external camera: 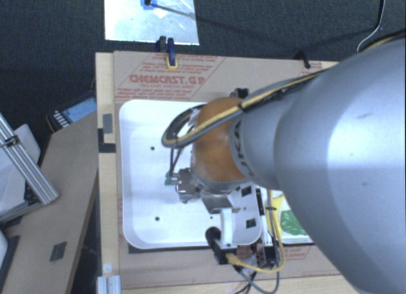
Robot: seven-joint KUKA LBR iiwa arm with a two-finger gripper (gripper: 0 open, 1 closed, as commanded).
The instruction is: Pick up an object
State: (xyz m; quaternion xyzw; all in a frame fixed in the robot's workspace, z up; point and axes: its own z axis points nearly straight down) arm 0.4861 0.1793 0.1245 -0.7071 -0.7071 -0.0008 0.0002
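The hand [181, 181], fingers hidden so I cannot tell their state, hangs over one white bin [143, 159].

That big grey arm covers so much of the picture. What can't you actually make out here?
- End effector: its fingers are hidden under the wrist, so what it holds, if anything, cannot be told.
- Right bin: mostly covered by the arm; a green and yellow patch shows, too little to name.
- Left bin: its right part lies behind the orange band.
- Print on the cardboard: too blurred to read surely.
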